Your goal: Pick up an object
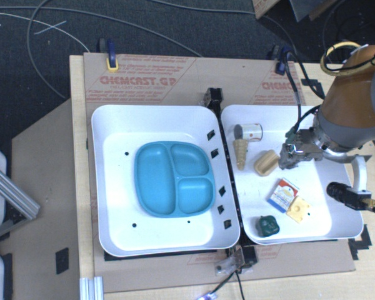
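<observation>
Reaching in from the right, the grey arm point(350, 105) with its orange band bends over the right bin point(312, 230); its gripper point(292, 154) hangs low above the bin's middle right, just right of a tan bread-like lump point(266, 162); whether the claw is wide, narrow or holding cannot be told from this slant.

Right bin, shallow, white, glossy plastic: ribbed beige cone point(240, 153), lying lengthwise near the left wall; small white cylinder with dark end point(248, 132), far left; blue-and-red printed carton point(282, 195), tilted; yellow holed wedge point(299, 209), touching the carton's near right; dark green rounded piece point(267, 225), near edge.

Left bin point(112, 224), same make: blue divided tray point(174, 178), three compartments, rounded corners, smooth; lying centrally.

Bench: brown printed board point(144, 77) beneath both bins.
</observation>
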You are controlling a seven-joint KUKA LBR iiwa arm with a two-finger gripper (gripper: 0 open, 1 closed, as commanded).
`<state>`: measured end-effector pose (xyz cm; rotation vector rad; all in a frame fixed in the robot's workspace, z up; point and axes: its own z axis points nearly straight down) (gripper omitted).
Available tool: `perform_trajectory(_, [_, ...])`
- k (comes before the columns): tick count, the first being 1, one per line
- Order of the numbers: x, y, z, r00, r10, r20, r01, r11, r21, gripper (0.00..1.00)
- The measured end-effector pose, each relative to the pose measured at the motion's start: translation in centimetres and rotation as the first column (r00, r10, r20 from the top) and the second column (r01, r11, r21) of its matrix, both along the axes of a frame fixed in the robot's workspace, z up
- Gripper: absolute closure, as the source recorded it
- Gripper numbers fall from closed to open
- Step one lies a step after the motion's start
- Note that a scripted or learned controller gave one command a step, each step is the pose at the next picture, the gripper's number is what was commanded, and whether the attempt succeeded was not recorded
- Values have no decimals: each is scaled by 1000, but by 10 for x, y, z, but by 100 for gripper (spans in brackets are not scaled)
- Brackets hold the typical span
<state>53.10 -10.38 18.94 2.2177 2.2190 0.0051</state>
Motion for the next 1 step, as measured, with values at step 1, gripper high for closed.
perform_trajectory(1, [1,0,21,1000,0,-2,0,1000,1,100])
